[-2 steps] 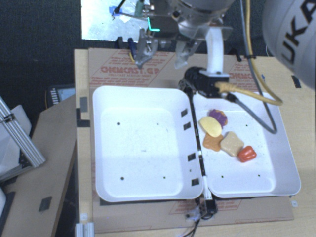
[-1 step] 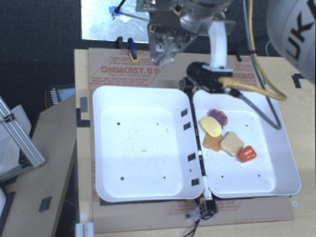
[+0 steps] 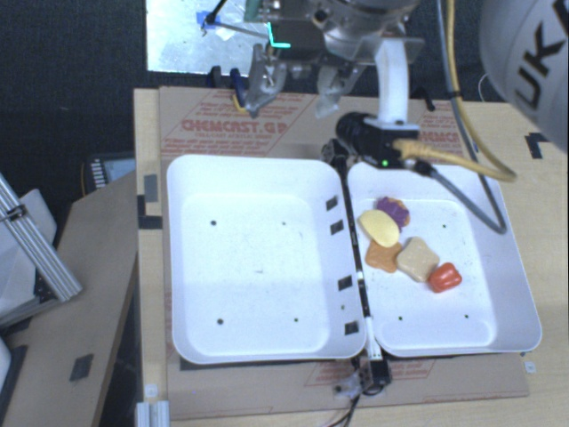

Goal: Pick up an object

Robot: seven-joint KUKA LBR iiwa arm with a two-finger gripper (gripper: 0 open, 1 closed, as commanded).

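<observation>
Gripper (image 3: 289,92) hangs at top centre of the camera view, above the bench's far edge and beyond both bins. Two metal fingers (image 3: 264,83) stand spread apart with open space between them; released, nothing held, nothing touched.

Left bin (image 3: 191,181) lies on the near side of it. Right bin (image 3: 507,314) holds a tight cluster in its upper left part. Yellow piece (image 3: 380,229), oval, long axis running from upper left to lower right. Purple piece (image 3: 393,209) touches it from behind. Orange piece (image 3: 382,257) sits just under the yellow one. Tan block (image 3: 416,260) beside it, tilted. Red piece (image 3: 444,277) at the cluster's lower right end, touching the tan block.

The cluster as a whole trails diagonally toward the bin's centre, well apart from the gripper.
</observation>
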